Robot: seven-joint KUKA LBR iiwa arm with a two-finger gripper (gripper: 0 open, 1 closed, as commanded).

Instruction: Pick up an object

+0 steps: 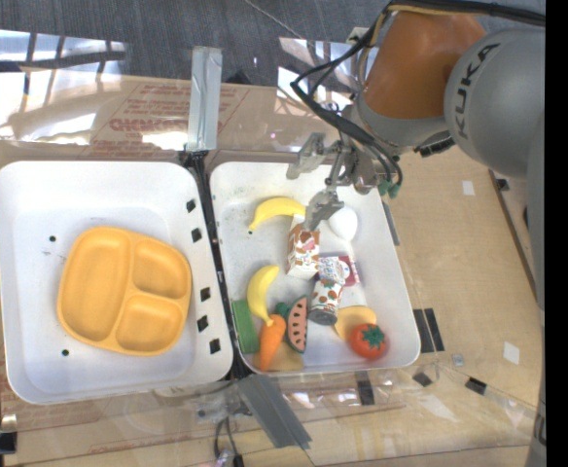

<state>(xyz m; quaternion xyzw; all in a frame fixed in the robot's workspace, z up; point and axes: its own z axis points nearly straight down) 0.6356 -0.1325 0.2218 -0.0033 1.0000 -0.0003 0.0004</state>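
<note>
Grey tool point(325, 200) above right bin point(386, 261), beside white egg point(342, 224).

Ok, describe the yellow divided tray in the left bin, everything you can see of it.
The yellow divided tray looks like smooth moulded plastic, rounded at the corners, with three compartments: one long section along its left side and two smaller ones on the right. All three show nothing inside. It lies flat, right side up, turned slightly askew, on the floor of the left white bin, roughly central and apart from the walls. Nothing else touches it.
</note>
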